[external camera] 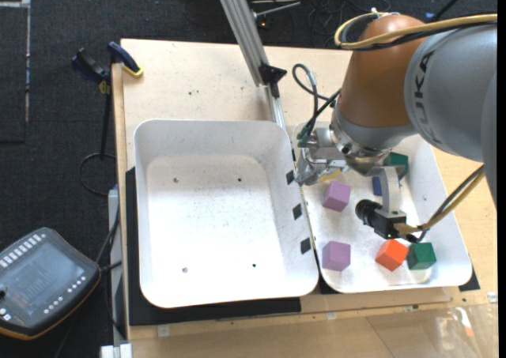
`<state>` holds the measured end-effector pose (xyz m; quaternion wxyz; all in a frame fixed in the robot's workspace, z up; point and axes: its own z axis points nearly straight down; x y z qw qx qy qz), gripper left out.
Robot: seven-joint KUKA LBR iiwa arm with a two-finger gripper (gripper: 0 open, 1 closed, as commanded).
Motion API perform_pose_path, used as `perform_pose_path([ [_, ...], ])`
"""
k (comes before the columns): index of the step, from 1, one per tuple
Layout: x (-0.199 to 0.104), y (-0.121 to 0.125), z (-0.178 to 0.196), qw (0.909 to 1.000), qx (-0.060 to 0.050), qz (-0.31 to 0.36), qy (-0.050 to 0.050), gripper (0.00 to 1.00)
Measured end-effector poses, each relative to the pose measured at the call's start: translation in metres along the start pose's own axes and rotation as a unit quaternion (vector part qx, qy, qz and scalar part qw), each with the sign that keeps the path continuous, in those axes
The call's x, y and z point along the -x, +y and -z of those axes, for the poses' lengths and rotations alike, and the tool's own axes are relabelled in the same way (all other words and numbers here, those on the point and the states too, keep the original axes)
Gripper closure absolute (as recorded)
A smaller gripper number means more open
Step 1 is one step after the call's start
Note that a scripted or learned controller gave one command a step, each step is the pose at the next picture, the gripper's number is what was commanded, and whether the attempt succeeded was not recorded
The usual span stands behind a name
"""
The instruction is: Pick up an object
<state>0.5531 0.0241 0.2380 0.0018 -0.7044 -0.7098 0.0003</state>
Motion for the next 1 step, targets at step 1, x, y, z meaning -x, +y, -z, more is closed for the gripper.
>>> perform_pose_path([
  [1,-0.0463,-0.023,-0.0123,1.0,0.0,0.0,0.0,1.0],
])
